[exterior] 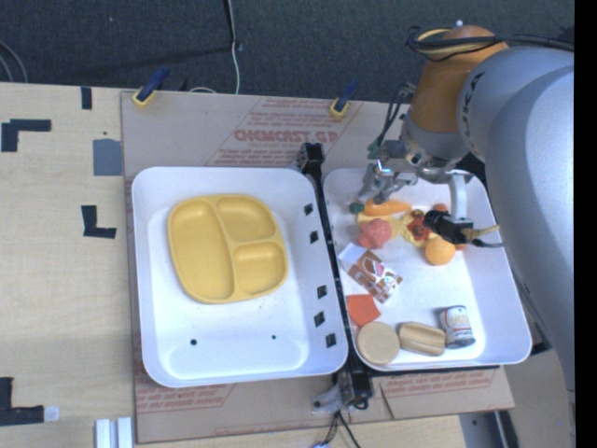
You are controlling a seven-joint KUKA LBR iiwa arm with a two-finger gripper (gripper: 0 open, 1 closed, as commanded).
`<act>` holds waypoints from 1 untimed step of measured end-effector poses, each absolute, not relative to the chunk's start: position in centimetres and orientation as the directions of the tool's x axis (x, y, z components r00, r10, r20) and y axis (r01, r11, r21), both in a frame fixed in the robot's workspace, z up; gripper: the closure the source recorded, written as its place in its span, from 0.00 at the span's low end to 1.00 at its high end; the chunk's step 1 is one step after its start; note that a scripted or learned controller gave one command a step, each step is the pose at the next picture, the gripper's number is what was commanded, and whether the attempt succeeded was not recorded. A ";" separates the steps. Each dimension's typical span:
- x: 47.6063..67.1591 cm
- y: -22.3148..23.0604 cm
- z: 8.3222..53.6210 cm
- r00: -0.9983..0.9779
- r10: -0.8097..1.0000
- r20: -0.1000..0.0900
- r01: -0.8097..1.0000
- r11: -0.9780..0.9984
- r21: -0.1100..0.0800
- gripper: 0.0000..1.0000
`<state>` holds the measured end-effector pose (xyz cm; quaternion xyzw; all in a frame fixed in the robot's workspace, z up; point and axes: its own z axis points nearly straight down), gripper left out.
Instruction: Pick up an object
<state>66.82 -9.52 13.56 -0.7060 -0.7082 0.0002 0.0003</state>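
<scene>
Now gripper (381, 184) over right bin (499, 292); one yellow tray (226, 246) left.

Yellow tray (227, 247) looking smooth, matt plastic; beside it, right bin (494, 292) showing glossy white plastic; wrapper (375, 275) gleaming.

A toy carrot (384, 208), orange with a green end, lies slantwise at the far side of the right bin (508, 292); a pinkish-red round toy (375, 233) sits just beside it; an orange ball (439, 250) rests nearby.
</scene>
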 end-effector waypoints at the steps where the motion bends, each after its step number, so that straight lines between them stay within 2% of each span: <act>1: 66.8 -9.7 13.4 -0.002 1.000 -0.001 1.000 0.002 -0.001 0.00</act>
